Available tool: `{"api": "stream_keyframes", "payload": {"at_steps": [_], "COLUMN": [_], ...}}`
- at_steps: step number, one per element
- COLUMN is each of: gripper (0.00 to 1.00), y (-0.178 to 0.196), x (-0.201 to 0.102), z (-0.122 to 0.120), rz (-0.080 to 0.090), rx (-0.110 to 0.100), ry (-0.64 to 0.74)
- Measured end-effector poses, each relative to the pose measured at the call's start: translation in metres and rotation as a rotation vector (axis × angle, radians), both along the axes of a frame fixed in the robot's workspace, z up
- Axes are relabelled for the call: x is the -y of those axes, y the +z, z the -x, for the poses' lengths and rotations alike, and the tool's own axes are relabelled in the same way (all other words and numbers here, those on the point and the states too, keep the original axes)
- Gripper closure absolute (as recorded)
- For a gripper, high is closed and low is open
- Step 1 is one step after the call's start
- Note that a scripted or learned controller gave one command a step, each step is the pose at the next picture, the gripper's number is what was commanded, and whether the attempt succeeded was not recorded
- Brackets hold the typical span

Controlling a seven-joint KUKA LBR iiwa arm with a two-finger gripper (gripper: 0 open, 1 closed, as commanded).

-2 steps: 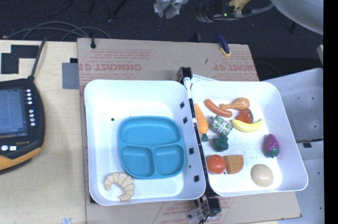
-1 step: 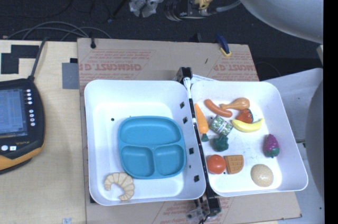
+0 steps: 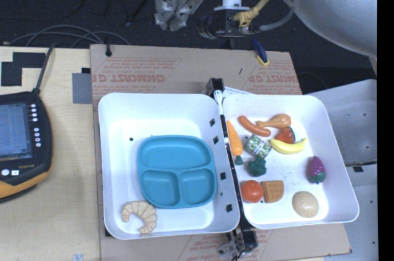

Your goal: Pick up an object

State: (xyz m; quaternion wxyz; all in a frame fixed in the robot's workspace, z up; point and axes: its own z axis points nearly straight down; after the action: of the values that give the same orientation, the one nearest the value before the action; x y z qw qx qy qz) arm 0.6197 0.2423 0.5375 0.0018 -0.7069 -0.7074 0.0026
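one croissant, one blue plate

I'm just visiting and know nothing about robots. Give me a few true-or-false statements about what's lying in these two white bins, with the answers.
1. The blue divided plate lies in the left bin. True.
2. The croissant sits on the plate. False: it lies on the bin floor beside the plate's near left corner.
3. The banana is in the right bin. True.
4. The gripper is down in the right bin, on the tomato. False: it hangs above the far edge of the bench, away from both bins.
5. The carrot lies along the right bin's left wall. True.
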Motion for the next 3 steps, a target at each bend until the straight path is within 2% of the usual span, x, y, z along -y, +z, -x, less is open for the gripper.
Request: {"api": "stream_keyframes", "payload": {"at_steps": [1,2,3], "gripper": [1.00,1.00,1.00], "y": [-0.254,-0.129,0.011], "x": [-0.002,-0.001,-0.001], "z": [-0.020,0.060,0.142], "rz": [0.005,-0.004,-0.009], "rx": [-0.009,0.008,0.017], "ry": [0.000,0.002,0.004]}}
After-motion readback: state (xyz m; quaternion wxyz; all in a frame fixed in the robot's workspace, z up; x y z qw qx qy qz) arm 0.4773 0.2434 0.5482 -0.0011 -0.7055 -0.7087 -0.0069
